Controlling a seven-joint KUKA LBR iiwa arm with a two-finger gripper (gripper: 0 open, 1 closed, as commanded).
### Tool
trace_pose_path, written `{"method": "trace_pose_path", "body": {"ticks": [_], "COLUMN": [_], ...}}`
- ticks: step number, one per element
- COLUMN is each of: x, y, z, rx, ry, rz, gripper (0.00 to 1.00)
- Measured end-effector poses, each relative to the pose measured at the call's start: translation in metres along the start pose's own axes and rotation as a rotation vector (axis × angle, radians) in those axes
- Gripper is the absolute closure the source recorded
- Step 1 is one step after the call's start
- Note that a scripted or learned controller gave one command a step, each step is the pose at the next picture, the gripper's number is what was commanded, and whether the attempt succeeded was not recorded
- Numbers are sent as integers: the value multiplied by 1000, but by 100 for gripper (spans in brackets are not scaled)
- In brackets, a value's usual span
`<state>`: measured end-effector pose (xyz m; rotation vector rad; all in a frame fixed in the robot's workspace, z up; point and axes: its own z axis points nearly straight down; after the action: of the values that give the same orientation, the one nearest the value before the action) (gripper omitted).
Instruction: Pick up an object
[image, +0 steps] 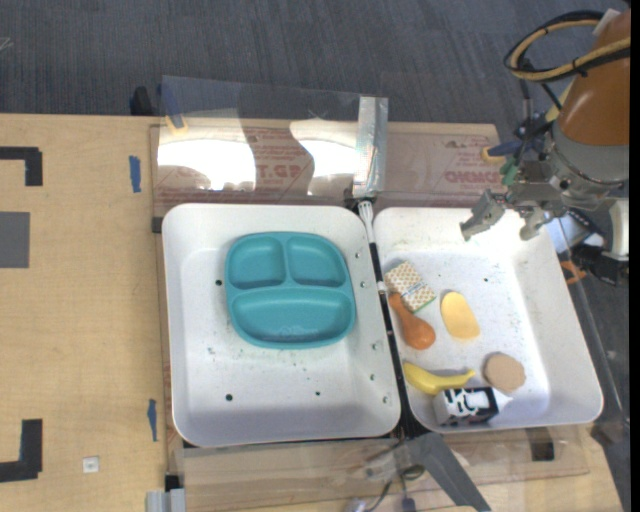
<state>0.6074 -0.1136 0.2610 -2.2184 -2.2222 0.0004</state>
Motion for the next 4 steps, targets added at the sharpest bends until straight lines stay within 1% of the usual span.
{"method": "trace_pose_path", "body": {"ticks": [1, 2, 3, 4], "x": [19, 14, 12, 12], "y": [-49, -32, -29, -30], "z": [159, 172, 159, 160], "rx": [5, -9, -20, -18], "ry": [1, -3, -8, -7], "rz": [-87, -166, -164, -164], "gripper": [0, 0, 100, 0]}}
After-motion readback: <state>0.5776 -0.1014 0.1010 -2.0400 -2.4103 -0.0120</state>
